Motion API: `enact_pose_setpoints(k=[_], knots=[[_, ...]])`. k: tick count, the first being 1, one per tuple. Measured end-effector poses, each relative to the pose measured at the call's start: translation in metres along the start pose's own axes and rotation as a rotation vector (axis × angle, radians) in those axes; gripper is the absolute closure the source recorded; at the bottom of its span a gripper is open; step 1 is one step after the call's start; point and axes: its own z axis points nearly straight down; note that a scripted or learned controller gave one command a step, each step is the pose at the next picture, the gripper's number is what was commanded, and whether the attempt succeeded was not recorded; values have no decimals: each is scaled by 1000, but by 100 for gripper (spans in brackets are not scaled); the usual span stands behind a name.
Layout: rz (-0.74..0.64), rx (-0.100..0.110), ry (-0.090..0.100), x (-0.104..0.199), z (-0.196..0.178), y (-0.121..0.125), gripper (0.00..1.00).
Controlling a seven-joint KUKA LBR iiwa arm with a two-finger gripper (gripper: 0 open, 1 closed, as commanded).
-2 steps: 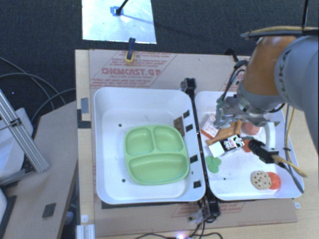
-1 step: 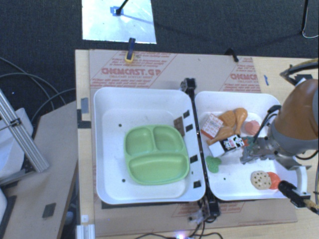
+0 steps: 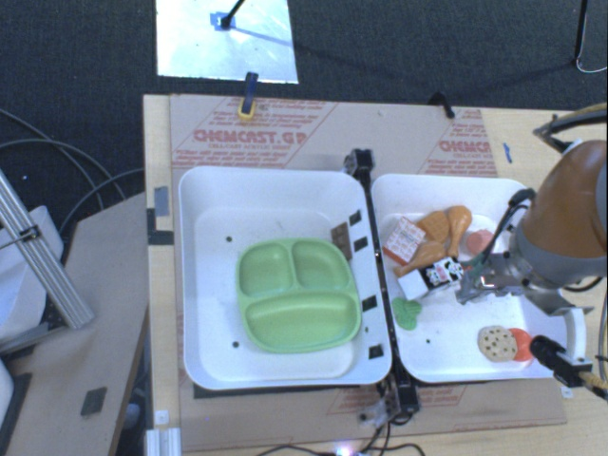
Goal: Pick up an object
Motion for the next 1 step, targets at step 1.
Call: enact_pose_setpoints(k=[1], knots=[[-9, -12, 1, 64, -147, 2, 100]])
